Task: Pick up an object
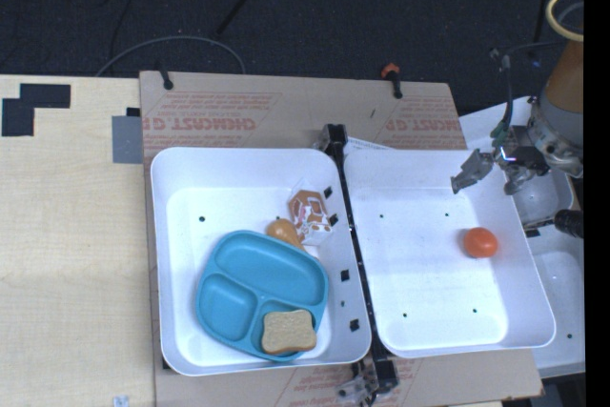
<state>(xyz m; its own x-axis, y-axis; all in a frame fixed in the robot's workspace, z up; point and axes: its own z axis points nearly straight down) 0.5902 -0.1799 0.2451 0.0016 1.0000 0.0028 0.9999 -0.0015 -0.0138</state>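
Two white bins side by side on cardboard sheet (pixel 286 110), on pale wood bench (pixel 67 234).

Right bin (pixel 419 324) — one small orange ball (pixel 480 242) near its right wall, about mid-depth, resting on bin floor, nothing touching it.

Gripper (pixel 491 170) at right bin's upper-right corner, above the rim, well apart from ball, up and slightly right of it. Fingers (pixel 469 173) look spread, w/ nothing between them. Arm comes in from right; orange band (pixel 564 81) above wrist.

Left bin (pixel 176 300) — blue divided tray (pixel 238 295) lying flat; tan bread slice (pixel 288 332) in its lower-right compartment. Yellow-orange item (pixel 284 232) just beyond tray's top edge, and a brown-white wrapped item (pixel 309 211) beside that.
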